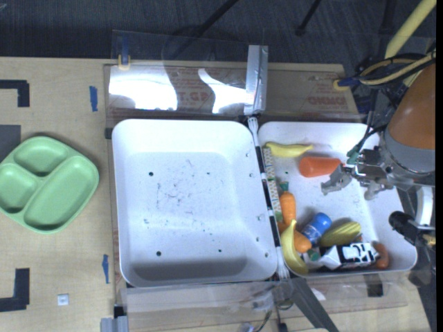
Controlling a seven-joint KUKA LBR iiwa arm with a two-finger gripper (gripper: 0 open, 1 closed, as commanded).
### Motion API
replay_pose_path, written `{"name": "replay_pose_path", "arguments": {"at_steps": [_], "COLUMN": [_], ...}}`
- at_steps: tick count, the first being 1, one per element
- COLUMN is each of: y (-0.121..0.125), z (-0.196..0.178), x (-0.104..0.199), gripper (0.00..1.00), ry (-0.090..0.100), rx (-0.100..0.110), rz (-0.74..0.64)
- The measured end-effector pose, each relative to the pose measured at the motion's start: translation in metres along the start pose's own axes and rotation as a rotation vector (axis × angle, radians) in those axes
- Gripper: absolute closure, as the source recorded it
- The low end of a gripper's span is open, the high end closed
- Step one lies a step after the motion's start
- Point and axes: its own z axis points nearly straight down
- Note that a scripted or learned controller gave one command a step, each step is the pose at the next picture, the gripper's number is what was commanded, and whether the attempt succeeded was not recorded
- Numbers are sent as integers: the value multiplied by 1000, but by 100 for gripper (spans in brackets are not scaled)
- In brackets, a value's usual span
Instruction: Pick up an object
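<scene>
The right bin (387, 133) holds a heap of small things. A yellow banana (289, 149) lies at its far left, with an orange cone-shaped piece (317, 165) just below it. Further forward are a carrot (287, 205), a blue ball (319, 224), a yellow-green piece (340, 231), a second banana (290, 252) and a black-and-white box (356, 253). My gripper (353, 185) hangs over the middle right of this bin, just right of the orange piece. Its fingers stand apart, open, with bare bin floor between them.
The left bin (138, 144) lies beside the right one, a ridge (266, 192) between them. A green divided plate (45, 183) sits on the bench at far left. The arm's orange band (419, 113) and cables hang over the right bin's right side.
</scene>
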Motion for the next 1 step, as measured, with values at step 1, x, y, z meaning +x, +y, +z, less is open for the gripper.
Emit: {"name": "replay_pose_path", "arguments": {"at_steps": [1], "y": [-33], "z": [119], "x": [-7], "gripper": [0], "ry": [0], "rx": [-6], "rz": [85]}}
